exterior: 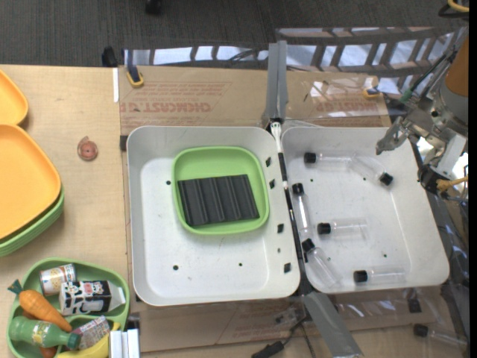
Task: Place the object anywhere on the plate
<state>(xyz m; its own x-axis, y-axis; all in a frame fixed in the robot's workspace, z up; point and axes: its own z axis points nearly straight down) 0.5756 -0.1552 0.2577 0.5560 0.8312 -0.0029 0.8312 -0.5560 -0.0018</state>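
- Arm (456, 80) at far right: tan-orange rounded housing.
- Grey metal bracket parts below it, pale and angular.
- Thin cables alongside: green, black, one yellow loop near the top corner.

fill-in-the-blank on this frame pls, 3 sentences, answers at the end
1. The green plate sits in the ____ bin.
2. The dark ribbed object lies on the ____.
3. The clear tubes with black caps lie in the ____ bin.

Answers: left; plate; right
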